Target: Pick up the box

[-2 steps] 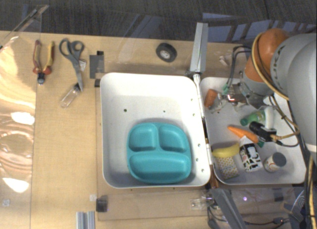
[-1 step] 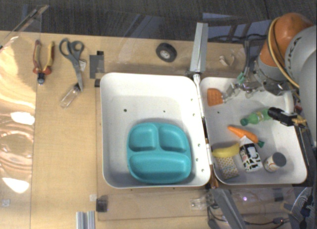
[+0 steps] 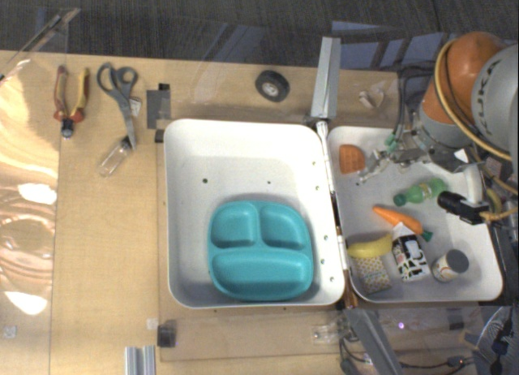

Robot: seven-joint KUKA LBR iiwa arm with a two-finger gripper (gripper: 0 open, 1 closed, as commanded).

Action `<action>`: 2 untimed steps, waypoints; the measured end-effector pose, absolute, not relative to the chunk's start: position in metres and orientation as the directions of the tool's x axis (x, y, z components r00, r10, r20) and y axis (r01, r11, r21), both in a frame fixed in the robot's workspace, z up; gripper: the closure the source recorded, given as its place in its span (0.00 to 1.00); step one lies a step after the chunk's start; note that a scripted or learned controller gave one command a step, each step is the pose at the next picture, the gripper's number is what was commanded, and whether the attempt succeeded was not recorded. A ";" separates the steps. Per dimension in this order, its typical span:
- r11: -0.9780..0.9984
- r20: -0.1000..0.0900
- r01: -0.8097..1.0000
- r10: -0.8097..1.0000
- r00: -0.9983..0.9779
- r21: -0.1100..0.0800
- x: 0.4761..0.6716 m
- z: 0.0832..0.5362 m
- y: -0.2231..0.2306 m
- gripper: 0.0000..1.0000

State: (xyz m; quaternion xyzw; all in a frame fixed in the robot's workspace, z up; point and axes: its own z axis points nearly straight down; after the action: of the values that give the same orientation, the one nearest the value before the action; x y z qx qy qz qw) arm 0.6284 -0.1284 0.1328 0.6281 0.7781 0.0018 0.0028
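**Arm poised over the right bin, box not yet taken**

Nearest the camera, along the front edge of the right bin (image 3: 486, 288), lie a speckled sponge-like pad (image 3: 371, 272), a banana (image 3: 369, 246) and a small can (image 3: 448, 265). Among them stands the box (image 3: 409, 256), a small black-and-white patterned carton, just beside the banana and touching nothing of the arm. Behind it lie a carrot (image 3: 399, 219) and a green bottle (image 3: 419, 193). The left bin (image 3: 186, 203) holds a teal divided tray (image 3: 261, 250).

Farther back, the gripper (image 3: 388, 158) hangs over the rear of the right bin, near an orange piece (image 3: 351, 158); whether it is open or closed cannot be told.

This looks like the approach step. Next, the gripper must travel forward over the carrot, descend onto the box, and close without catching the banana or can.
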 end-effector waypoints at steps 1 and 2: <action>0.263 -0.003 0.965 0.965 -0.263 0.007 0.583 0.150 -0.157 0.00; 0.250 -0.001 0.968 0.968 -0.250 0.004 0.590 0.095 -0.110 0.00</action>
State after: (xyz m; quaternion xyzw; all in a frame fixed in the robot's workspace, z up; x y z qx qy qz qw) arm 0.5905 -0.1099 0.0949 0.6122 0.7907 0.0014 0.0018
